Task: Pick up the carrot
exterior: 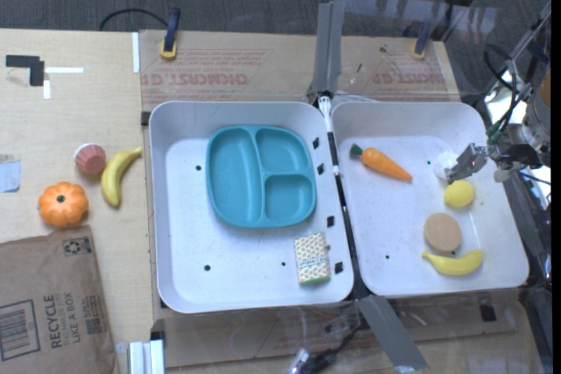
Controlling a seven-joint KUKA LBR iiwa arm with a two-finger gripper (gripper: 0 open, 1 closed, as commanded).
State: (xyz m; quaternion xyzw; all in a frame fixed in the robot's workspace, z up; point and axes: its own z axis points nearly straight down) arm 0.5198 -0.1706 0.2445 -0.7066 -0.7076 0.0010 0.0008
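Note:
The carrot (pixel 381 163), orange with a green top, lies on its side in the upper left part of the right bin (pixel 386 276), its green end pointing toward the divider. My gripper (pixel 472 162) hangs at the right side of that same bin, just above a yellow lemon (pixel 459 194) and well to the right of the carrot. There is bare bin floor between the gripper and the carrot, and nothing hangs from the gripper.
The right bin also holds a tan round disc (pixel 443 232), a yellow banana (pixel 453 262) and a small white object (pixel 445 164). A teal divided plate (pixel 261 175) and a patterned sponge (pixel 312 259) lie in the left bin. On the bench at left lie a pumpkin (pixel 63 204), another banana (pixel 118 175) and a cupcake (pixel 90 159).

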